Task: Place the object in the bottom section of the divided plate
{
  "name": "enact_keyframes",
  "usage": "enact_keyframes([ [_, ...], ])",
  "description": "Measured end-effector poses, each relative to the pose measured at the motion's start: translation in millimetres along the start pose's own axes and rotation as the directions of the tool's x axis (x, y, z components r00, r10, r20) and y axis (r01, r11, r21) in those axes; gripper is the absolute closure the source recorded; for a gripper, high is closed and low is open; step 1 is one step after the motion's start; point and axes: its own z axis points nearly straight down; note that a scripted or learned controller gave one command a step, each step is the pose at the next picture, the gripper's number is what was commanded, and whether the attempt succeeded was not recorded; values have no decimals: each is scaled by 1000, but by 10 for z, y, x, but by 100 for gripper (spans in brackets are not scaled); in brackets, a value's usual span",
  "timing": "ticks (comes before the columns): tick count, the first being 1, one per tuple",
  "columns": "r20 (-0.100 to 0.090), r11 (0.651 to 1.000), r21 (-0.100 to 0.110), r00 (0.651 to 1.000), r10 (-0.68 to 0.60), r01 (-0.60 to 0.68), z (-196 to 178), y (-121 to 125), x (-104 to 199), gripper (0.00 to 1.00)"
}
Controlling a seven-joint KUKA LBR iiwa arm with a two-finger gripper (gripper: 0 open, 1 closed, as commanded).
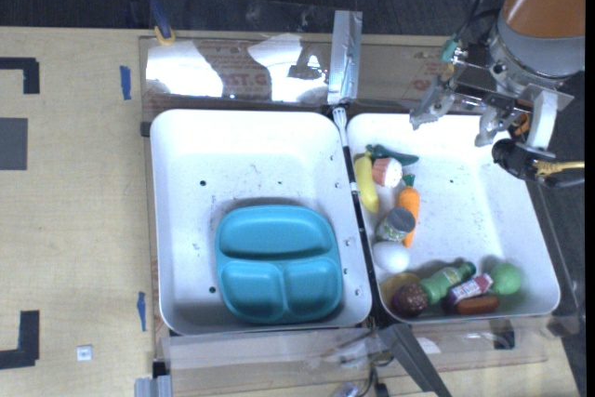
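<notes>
Divided plate [277, 263], teal, lies in the left bin [177, 144], toward its near edge, one long section on the far side and two smaller ones nearer the camera. Right bin [521, 200] holds the toys: banana [364, 184], carrot [408, 205] and small jar [397, 225] along its left wall; green bottle [444, 280], red piece [476, 303] and green ball [506, 277] along its near edge. Claw [457, 118] hangs over the right bin's far edge, fingers spread apart, nothing between them, well apart from every toy and from the plate.
</notes>
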Motion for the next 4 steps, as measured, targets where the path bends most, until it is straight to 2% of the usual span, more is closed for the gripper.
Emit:
enact_keyframes([
  [1, 2, 984, 7, 984, 178, -178, 177, -263, -1141, 0],
  [2, 3, 942, 9, 942, 337, -337, 842, -827, -384, 0],
  [3, 0, 997, 8, 997, 75, -75, 1741, -474, -866, 0],
  [4, -1, 994, 0, 994, 108, -108, 1136, 349, -560, 0],
])
